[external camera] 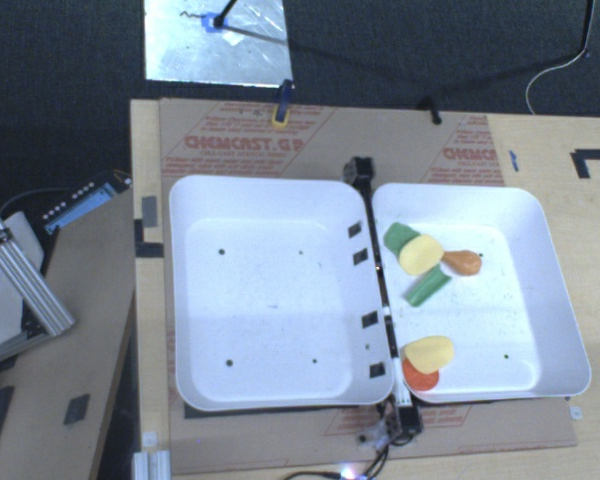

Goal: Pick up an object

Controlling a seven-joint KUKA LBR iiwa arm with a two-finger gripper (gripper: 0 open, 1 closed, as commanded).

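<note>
all toys (pixel 421 254) are clustered at the right bin's (pixel 540 268) left side for picking; end effector state cannot be told.

Arm colours, cables, markings: nothing I can log from my feed at this moment, so I'm leaving the body entry blank.
</note>
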